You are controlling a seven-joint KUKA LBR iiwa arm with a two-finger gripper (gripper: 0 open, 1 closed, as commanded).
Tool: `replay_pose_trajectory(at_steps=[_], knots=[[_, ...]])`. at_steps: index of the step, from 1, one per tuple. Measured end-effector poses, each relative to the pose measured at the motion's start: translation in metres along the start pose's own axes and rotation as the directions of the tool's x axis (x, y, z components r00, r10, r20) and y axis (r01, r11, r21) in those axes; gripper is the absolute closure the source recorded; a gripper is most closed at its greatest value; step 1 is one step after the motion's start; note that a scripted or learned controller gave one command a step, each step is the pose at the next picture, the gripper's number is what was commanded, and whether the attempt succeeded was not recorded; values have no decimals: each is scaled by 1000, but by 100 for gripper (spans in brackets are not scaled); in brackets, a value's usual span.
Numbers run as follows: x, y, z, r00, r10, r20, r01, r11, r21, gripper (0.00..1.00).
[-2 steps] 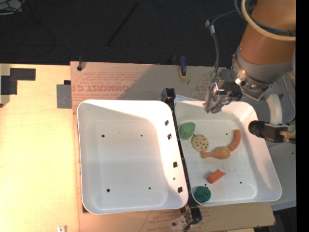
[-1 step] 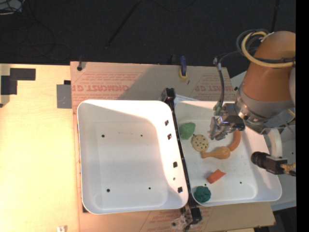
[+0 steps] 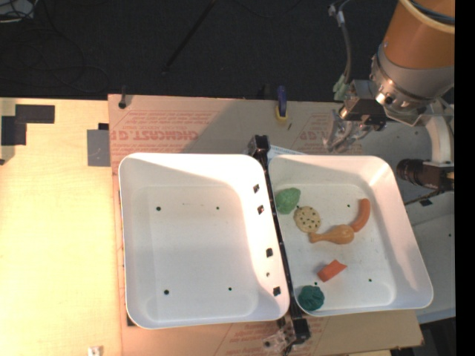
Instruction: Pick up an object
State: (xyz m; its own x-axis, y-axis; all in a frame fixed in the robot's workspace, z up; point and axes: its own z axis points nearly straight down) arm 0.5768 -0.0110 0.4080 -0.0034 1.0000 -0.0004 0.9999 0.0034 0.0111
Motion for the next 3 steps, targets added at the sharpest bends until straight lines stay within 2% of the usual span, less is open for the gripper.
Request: replay_pose_trajectory(at_steps=[1,2,3], knots=[[-53,-26,89,1000,9,1,-9,1000,24,100],[-103,-93,132,1000,11,0,-11,1000,23,100],[-39,-100,24,1000,-4,-2,4,1000,2,100]])
